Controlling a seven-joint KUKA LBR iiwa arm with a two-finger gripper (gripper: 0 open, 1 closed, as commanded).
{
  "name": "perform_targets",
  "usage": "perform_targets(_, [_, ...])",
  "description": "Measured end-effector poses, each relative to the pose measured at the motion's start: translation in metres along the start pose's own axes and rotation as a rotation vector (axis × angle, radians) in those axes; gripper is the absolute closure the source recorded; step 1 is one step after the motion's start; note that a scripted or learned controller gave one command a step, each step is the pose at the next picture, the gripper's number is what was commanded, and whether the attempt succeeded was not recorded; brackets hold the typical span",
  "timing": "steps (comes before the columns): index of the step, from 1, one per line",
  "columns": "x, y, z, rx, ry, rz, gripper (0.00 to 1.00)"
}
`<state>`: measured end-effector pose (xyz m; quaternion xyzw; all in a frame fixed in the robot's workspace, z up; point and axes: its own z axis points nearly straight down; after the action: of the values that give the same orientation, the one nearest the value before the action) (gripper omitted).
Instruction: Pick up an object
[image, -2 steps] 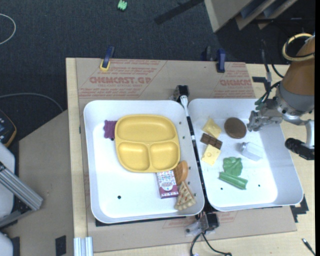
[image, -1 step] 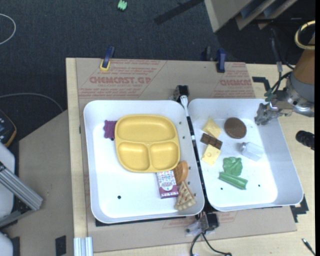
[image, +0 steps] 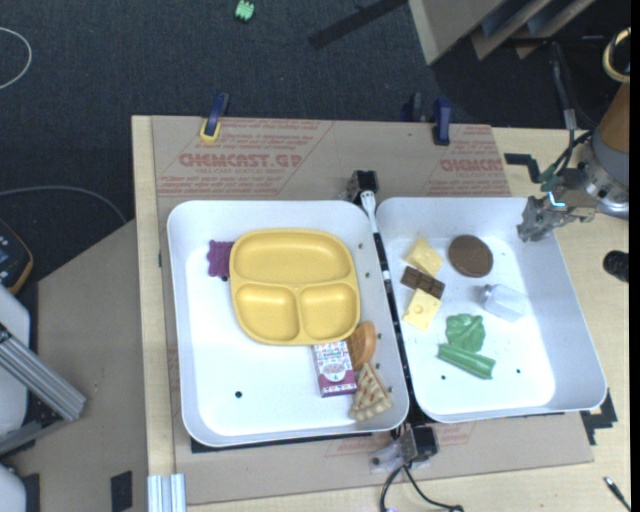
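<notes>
Over the right bin's (image: 560, 300) far right corner hangs the claw (image: 537, 222), seemingly empty; its opening unclear.

My arm comes in from the right edge of the scene, toward the far side, with only its wrist end in sight, grey and pale. My gripper (image: 537, 222) hangs at the arm's left tip, pointing down and leftward. It looks small and dark from above, and nothing shows between its tips.
</notes>
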<state>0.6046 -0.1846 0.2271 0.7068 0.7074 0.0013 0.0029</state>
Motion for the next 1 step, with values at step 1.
perform_targets(1, [0.0585, 0.0038, 0.0094, 0.007, 0.006, -0.005, 1.00])
